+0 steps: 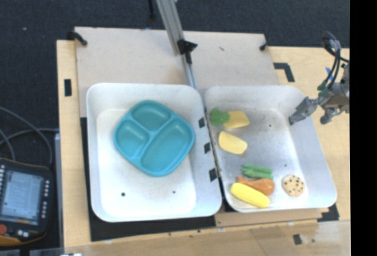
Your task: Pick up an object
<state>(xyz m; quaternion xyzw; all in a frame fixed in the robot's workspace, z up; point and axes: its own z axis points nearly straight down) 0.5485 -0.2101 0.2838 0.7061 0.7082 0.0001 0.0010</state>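
The right bin (306, 149) holds several toy foods. A green piece (218, 116) touches a yellow wedge (238, 120) at its upper left, with a second yellow piece (232, 143) below them. Along the front lie a green pod (257, 170), an orange carrot (260, 185), a yellow corn-like piece (250, 195) and a speckled cookie (293, 185). My gripper (312, 113) hangs over the bin's upper right rim, open, with nothing between its fingers. It is well apart from all the foods.
A blue divided plate (154, 137) lies in the left bin (106, 190). A slanted metal rail (168, 7) runs down to the bins' shared back edge. A pendant screen (20, 196) sits off the bench at the lower left.
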